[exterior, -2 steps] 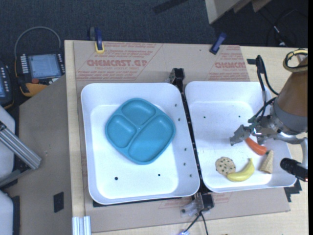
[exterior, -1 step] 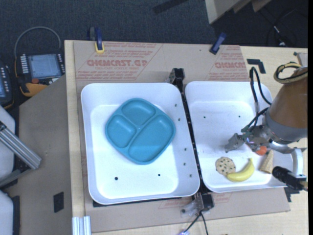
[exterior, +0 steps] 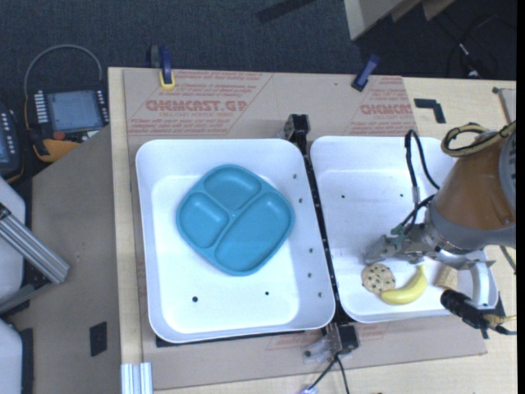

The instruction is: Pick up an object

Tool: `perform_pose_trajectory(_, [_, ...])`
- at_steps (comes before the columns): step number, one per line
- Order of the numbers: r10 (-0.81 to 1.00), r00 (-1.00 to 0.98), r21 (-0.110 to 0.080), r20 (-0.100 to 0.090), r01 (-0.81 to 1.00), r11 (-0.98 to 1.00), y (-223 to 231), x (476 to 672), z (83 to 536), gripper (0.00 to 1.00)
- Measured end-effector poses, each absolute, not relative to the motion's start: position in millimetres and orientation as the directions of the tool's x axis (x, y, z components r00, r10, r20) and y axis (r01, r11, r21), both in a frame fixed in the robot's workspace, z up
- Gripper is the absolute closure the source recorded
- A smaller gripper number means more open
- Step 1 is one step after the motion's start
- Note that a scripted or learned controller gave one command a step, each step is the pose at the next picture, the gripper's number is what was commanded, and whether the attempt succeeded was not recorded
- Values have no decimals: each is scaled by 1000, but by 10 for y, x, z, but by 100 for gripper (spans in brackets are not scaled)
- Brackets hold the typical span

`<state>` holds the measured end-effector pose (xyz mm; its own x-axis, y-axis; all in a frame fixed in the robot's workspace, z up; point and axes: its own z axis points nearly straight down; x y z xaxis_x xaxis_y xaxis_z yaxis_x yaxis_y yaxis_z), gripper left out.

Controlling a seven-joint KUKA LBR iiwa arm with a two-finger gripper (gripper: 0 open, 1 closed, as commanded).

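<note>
A round chocolate-chip cookie (exterior: 377,278) lies near the front of the right bin (exterior: 361,179). A yellow banana (exterior: 406,290) lies just to its right, curved along the front wall. My gripper (exterior: 387,250) hangs low over the right bin, just above and behind the cookie and banana, with nothing visibly held. The grey arm with its orange band (exterior: 476,195) covers the bin's right side. A small tan piece (exterior: 445,277) peeks out under the wrist, right of the banana.
A blue divided plate (exterior: 235,217) lies in the middle of the left bin (exterior: 164,302). A black clamp (exterior: 296,126) sits at the back between the bins. The bench carries clips along its far edge.
</note>
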<state>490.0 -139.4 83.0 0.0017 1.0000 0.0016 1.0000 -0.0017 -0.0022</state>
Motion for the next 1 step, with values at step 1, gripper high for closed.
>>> perform_pose_trajectory(1, [1000, 0, 2, 0, 1000, 0, -1393, 4909, 951, 100])
